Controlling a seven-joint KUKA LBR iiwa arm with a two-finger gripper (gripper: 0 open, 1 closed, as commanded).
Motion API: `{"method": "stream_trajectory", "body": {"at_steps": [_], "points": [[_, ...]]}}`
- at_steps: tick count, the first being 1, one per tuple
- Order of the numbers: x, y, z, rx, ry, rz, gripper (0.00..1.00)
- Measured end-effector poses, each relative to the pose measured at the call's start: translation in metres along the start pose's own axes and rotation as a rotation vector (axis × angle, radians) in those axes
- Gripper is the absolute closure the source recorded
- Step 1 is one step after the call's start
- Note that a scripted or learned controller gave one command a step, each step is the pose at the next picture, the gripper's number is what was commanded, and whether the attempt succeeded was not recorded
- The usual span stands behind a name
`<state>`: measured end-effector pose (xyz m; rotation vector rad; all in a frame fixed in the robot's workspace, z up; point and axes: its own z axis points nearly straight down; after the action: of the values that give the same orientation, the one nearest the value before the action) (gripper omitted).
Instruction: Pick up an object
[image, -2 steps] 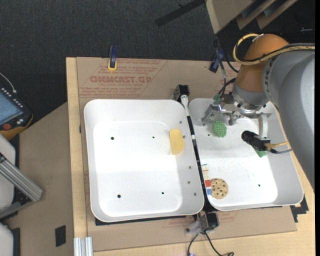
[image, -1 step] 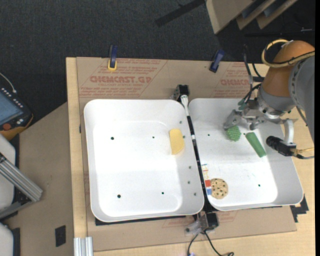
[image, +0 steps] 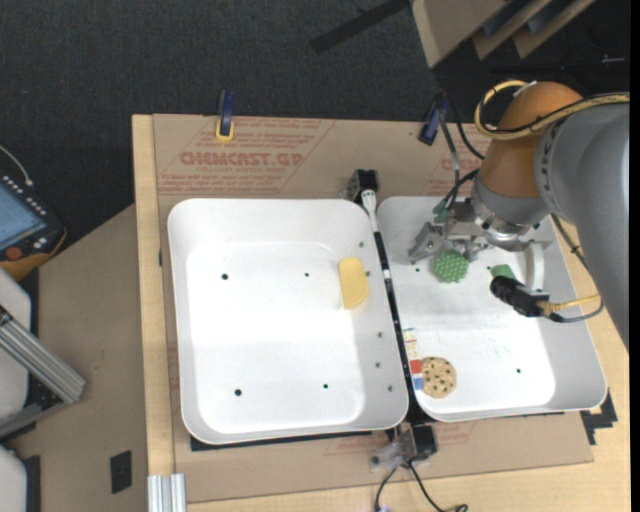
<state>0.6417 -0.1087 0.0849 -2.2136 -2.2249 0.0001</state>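
Note:
A green bumpy ball (image: 450, 267) lies in the right bin (image: 520, 395), near its back left. My gripper (image: 447, 245) hangs right over the ball's far side, its fingers spread open and the ball showing just below them, not clamped. A round cookie with dark chips (image: 437, 376) lies at the right bin's front left. A yellow block (image: 353, 283) rests against the right side of the left bin (image: 200, 330). A small green piece (image: 503, 271) lies beside the gripper, under the arm.
The grey arm with its orange band (image: 520, 150) covers the right bin's back right corner. A black cable plug (image: 515, 295) hangs from the wrist over the bin. The divider rim (image: 385, 290) runs between the two bins.

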Motion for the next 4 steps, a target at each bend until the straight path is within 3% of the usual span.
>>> {"method": "stream_trajectory", "body": {"at_steps": [1, 2, 3, 4], "points": [[-0.05, -0.012, -0.039, -0.007, -0.006, 0.009, 0.0], [0.013, -0.008, 0.003, 0.002, 0.0, 0.0, 0.0], [0.009, -0.008, -0.011, -0.003, -0.002, 0.005, 1.0], [0.038, -0.005, -0.106, -0.012, -0.003, 0.001, 1.0]]}}
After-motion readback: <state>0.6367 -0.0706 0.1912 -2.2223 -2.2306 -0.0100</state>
